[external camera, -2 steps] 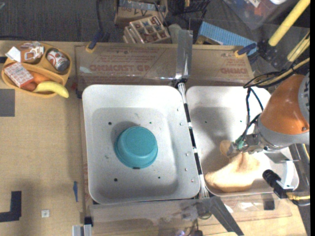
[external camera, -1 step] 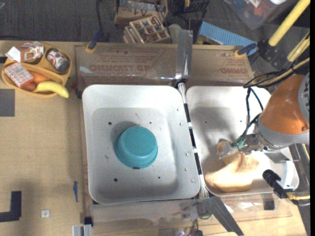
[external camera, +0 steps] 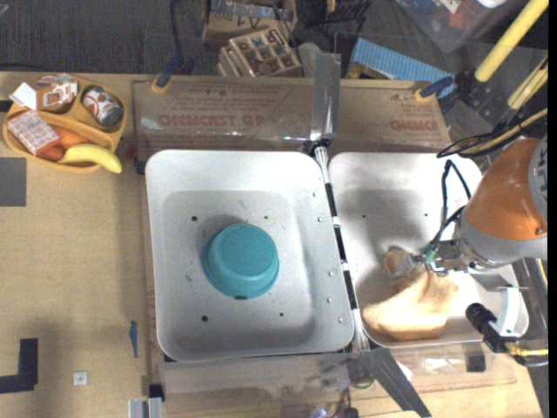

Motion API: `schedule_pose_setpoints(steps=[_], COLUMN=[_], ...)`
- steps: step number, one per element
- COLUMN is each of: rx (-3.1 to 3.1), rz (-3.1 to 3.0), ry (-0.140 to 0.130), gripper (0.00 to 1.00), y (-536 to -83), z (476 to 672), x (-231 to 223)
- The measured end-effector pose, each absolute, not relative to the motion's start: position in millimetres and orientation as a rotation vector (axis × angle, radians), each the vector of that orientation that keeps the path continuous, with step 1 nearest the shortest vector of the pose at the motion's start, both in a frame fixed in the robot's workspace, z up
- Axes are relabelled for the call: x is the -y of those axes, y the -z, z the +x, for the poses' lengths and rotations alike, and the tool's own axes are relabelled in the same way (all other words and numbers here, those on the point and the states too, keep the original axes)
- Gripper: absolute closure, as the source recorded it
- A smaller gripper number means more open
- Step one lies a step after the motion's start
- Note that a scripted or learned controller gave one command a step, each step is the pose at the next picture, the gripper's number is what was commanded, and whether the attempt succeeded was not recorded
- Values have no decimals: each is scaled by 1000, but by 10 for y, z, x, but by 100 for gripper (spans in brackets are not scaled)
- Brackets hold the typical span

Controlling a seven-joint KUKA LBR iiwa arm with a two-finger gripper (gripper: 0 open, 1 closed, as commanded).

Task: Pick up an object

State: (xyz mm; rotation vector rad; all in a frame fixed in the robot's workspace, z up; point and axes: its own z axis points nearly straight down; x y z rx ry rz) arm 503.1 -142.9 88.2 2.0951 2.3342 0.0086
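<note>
A teal bowl [external camera: 242, 259] lies upside down in the middle of the left bin [external camera: 165, 190]. A tan, toast-like flat object [external camera: 411, 312] lies at the front of the right bin [external camera: 383, 181], with a smaller brownish piece [external camera: 397, 261] just above it. My gripper [external camera: 431, 264] reaches in from the right, under the orange band [external camera: 513, 203]. Its tip is low over the upper right edge of the tan object, close to the brownish piece. The wrist hides the contact.
A yellow tray [external camera: 35, 151] with a banana [external camera: 94, 157] and toy food sits at the bench's far left. Cardboard [external camera: 226, 116] backs both bins. A metal divider [external camera: 335, 242] runs between the bins. Cables [external camera: 448, 190] hang by the arm.
</note>
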Motion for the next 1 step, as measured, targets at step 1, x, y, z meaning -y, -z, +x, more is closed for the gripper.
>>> schedule_pose_setpoints(steps=[1], rx=[-2328], rz=[2094], ry=[-12], gripper=[100], y=[-990], z=[5043], x=[1441])
